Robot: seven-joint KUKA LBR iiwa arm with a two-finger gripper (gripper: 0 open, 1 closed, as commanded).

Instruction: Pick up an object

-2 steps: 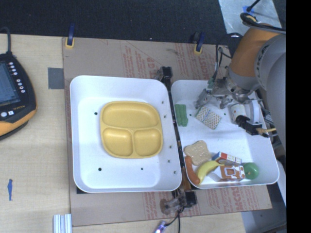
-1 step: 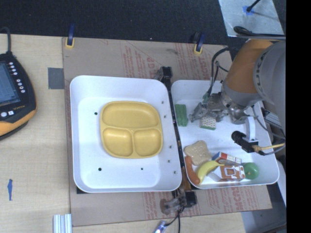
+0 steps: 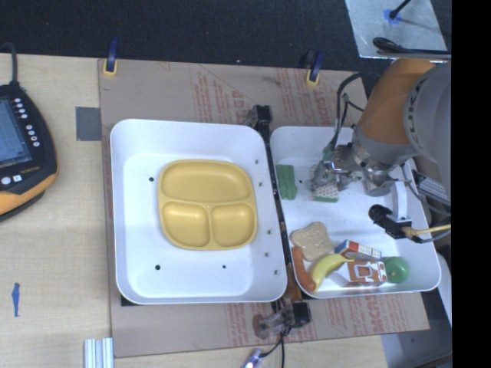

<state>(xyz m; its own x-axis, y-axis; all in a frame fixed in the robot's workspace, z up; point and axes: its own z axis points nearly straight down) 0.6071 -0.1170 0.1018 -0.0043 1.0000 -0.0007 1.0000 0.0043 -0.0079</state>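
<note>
My gripper hangs low over the back half of the right bin. A small pale green and white piece lies right under its tip, touching or nearly touching it; I cannot tell if it is gripped. A green block lies by the bin's left wall. In the front of the bin sit a slice of toast, a yellow banana, an orange sausage-like piece, a small printed carton and a green apple.
The left bin holds a yellow divided plate. A teach pendant lies on the bench at the far left. The arm's grey and orange body covers the right bin's back right corner.
</note>
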